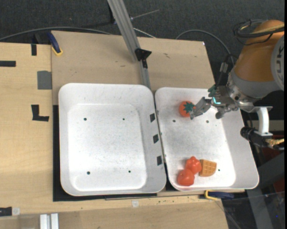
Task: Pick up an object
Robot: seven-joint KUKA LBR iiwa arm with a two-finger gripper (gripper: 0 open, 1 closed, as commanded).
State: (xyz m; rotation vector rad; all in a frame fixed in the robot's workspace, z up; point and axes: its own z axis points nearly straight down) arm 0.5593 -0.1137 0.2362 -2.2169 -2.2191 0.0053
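Here, nearest the front edge of the worktop (110,46), three small things lie clustered in the right bin (239,171): a red round piece (185,177), a red pepper-like piece (193,164) touching it, and a tan waffle-like piece (207,168) just beside the pepper. They sit loose and jumbled, seemingly dropped in as pick targets rather than arranged. The left bin (105,137) lies alongside, its rim touching the right bin's at the centre seam.

Farther back in the right bin, a red tomato-like object (185,109) with a green top rests alone, well apart from the front cluster. That isolation likely makes it the easier pick.

The end effector (199,109) is at the tomato's right side, one dark finger (199,109) reaching in close, apparently touching or nearly so. How far it is spread I cannot tell; the fingertips blur against the object. Nothing confirms the tomato is between the fingers, so no hold is claimed. The arm (258,66) slants in from behind the bin's right edge.
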